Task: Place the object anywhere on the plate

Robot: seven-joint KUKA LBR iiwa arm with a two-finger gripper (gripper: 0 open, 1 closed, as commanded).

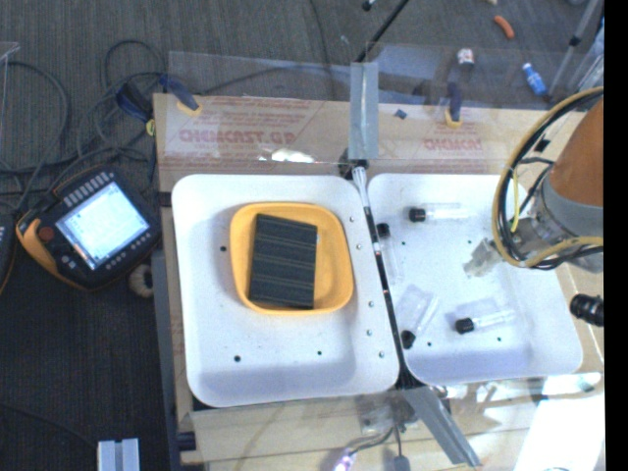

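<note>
Nearest you, the left bin [196, 361] holds the yellow plate [340, 263], and your dark ridged object [284, 261] lies flat on it; whether the pincer [486, 258] grips anything, you cannot tell

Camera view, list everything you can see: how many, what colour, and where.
plate: one, yellow, in the left bin
dark block: one, black, ribbed, lying on the plate
left bin: one, white, left half of the bench
right bin: one, white, right half of the bench
clear tubes: two, transparent with black caps, in the right bin
clear plastic pieces: two, transparent, in the right bin
pendant: one, orange-edged with lit screen, on the floor at left
arm: one, grey with orange band, over the right bin's right edge
</note>
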